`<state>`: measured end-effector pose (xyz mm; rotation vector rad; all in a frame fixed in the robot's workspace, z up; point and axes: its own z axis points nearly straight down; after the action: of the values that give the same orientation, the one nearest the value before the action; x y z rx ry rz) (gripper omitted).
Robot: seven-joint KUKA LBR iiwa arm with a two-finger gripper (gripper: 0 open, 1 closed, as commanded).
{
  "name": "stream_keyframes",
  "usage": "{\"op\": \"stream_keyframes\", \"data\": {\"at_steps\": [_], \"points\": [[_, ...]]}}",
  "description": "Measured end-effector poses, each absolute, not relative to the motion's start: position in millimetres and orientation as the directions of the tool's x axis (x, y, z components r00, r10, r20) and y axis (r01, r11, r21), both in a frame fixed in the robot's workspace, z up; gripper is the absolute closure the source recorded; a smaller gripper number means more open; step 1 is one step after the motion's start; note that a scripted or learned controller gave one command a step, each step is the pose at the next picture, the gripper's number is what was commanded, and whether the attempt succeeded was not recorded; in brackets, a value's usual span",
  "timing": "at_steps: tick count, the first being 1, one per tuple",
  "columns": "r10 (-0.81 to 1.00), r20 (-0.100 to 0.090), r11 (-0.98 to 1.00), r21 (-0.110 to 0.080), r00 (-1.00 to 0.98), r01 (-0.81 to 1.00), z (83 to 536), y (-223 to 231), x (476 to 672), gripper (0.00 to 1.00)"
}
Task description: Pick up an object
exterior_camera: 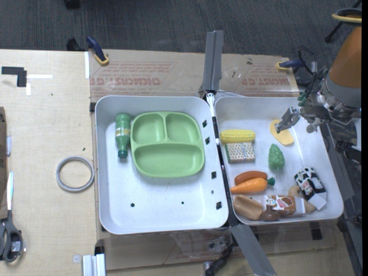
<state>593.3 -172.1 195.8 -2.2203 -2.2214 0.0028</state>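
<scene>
Camera view, read from left to right: the left bin holds a green bottle beside a green divided plate. The right bin carries the loose pickable items: a corn cob, a waffle-like block, a carrot, a green leafy piece, a yellow slice, a wrapped package and a black-and-white carton. All of them lie on the bin floor, so the pick appears not yet done.

At the upper right of the frame, the gripper hangs just over the yellow slice, nothing seen between its tips. How far the jaws are spread cannot be told at this scale.
</scene>
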Motion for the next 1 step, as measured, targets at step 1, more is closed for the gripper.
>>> {"op": "stream_keyframes", "data": {"at_steps": [1], "points": [[0.998,0.000,0.065,-0.002,-0.065,0.998,91.1,-173.8,552.6,0.00]]}}
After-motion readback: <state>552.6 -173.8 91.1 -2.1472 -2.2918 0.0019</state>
